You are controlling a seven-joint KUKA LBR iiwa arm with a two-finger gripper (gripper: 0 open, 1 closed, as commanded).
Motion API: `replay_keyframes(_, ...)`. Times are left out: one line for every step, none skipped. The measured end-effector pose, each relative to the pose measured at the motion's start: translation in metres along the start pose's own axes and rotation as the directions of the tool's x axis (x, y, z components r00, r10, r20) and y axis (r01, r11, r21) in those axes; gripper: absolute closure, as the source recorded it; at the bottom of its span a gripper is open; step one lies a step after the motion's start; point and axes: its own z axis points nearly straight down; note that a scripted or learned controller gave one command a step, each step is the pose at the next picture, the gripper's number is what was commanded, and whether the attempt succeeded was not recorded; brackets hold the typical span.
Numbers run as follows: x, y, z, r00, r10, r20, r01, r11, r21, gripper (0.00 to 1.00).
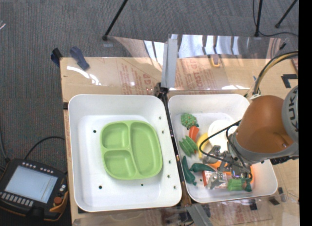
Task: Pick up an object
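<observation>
Left bin (78,122) holding a green three-part tray (130,149), which I see lying flat near its middle; pendant (30,186) with a lit screen on the floor at lower left; blue clamp (78,57) on the bench's far left corner; tripod legs (119,8) on the grey carpet beyond.

Bench (122,76) w/ 2 white bins (83,122).

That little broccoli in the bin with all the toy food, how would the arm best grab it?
Probably from straight above, closing on the broccoli's bumpy round head. It sits at the far left of the right bin, with bare floor behind it. A carrot crowds its near side, so fingers spanning left to right seem safest.
</observation>
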Motion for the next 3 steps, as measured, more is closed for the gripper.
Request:
replay_keyframes(-0.006, 0.021, -0.022, 0.974, 0.229, 0.0, -0.229, 0.974, 0.001, 1.0)
replay_keyframes(-0.02, 0.062, -0.09, 0.753, 0.659, 0.001, -0.659, 0.753, 0.001, 1.0)
replay_keyframes(-0.024, 0.124, -0.152, 0.671, 0.742, 0.001, -0.742, 0.671, 0.001, 1.0)
